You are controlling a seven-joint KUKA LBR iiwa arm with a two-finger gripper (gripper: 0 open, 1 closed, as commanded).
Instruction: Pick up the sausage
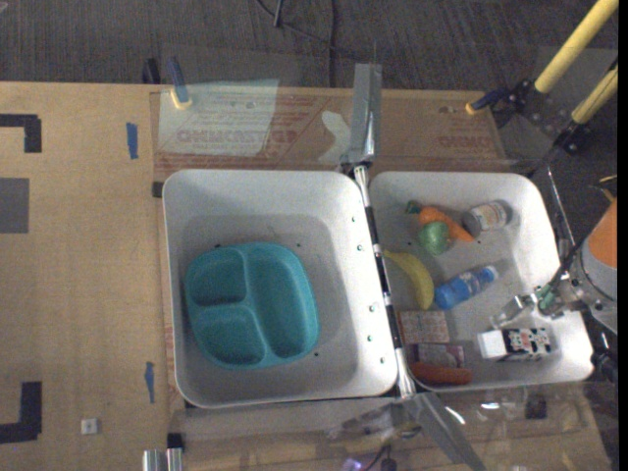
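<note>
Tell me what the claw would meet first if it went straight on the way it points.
The claw points left into the right bin. First in line looks to be the blue bottle, then the banana; height is unclear. The sausage lies off that line.
</note>
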